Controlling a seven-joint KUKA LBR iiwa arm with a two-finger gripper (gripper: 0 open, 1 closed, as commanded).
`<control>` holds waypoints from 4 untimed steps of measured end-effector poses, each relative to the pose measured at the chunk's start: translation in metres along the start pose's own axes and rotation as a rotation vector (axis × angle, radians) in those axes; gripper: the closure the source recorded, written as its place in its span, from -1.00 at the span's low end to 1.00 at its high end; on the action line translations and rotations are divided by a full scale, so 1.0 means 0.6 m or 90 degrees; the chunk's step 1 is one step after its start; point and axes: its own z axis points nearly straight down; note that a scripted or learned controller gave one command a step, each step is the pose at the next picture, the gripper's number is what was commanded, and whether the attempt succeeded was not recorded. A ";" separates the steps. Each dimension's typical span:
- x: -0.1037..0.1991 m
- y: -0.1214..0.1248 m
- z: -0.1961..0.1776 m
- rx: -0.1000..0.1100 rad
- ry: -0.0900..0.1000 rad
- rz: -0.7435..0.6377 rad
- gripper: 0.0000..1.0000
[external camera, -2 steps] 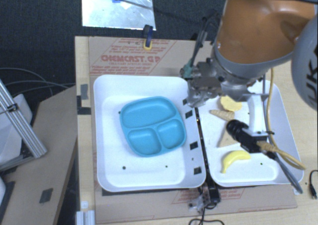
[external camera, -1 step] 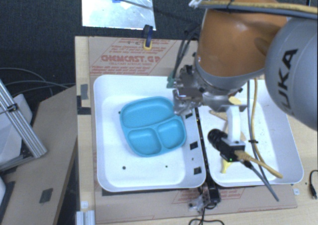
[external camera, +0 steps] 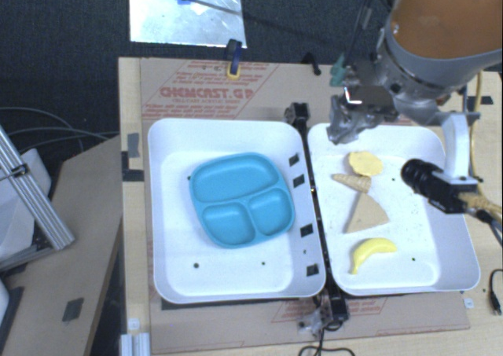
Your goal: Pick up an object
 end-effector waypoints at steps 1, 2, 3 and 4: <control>0.092 -0.003 0.134 0.008 -0.001 -0.006 1.00; 0.042 0.005 -0.080 -0.003 0.002 -0.002 1.00; 0.142 -0.005 0.107 0.012 -0.002 -0.007 1.00; 0.089 0.051 0.200 0.008 -0.002 0.000 1.00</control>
